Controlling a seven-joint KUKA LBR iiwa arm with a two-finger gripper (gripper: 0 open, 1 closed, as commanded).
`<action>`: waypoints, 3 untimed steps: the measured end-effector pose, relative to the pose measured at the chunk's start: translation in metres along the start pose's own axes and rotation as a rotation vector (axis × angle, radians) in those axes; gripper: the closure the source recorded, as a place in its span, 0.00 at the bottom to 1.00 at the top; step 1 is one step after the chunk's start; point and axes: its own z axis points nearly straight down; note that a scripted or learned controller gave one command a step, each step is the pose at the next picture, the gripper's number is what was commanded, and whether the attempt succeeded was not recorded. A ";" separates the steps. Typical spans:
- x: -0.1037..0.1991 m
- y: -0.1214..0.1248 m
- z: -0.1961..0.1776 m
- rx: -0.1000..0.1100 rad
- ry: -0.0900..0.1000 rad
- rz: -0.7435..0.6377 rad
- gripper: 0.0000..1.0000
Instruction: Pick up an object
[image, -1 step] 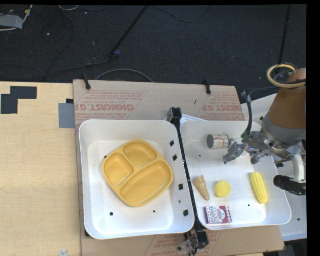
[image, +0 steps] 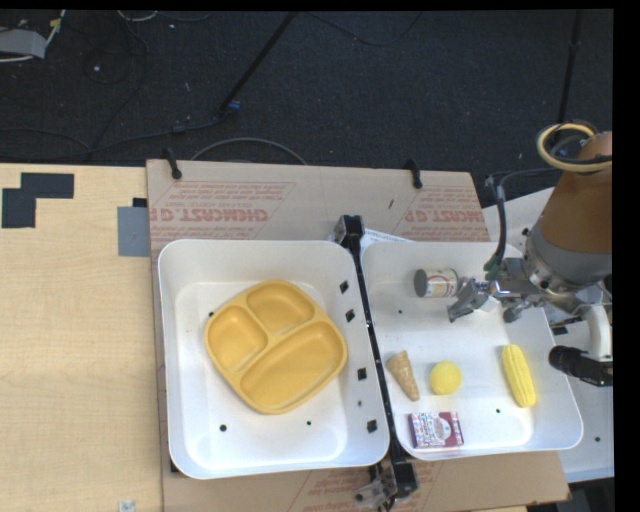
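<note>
Camera view: you look down on two white bins side by side on the tabletop. The left bin (image: 190, 300) holds a yellow divided plate (image: 275, 345). The right bin (image: 560, 430) holds every candidate for the pick: a small can (image: 437, 283) lying on its side near the far wall, an ice-cream cone (image: 404, 374), a yellow ball (image: 446, 378), an ear of corn (image: 518, 375) and a small pink carton (image: 436, 430) by the near wall.

The arm (image: 575, 215) enters from the right. Its pincer (image: 487, 297) sits low over the far part of the right bin, just beside the can. Nothing is seen between its fingers; how far apart they stand you cannot tell from this angle.

The can is the nearest target. Because it lies on its side it will probably roll if touched on one side only. Centre the pincer over its body and close across the short axis, not along the length.

Clearances: the can lies near the far wall, so leave room for the far finger. The divider (image: 362, 330) between the bins lies well to the left. The floor between the can and the row of cone, ball and corn is bare; use it for any sideways correction. The corn lies close to the right wall.
</note>
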 end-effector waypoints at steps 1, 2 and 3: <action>-0.007 -0.007 0.050 0.004 0.001 0.001 0.00; -0.009 -0.016 0.111 0.005 0.002 0.001 0.00; -0.009 -0.017 0.114 0.001 0.001 0.002 0.00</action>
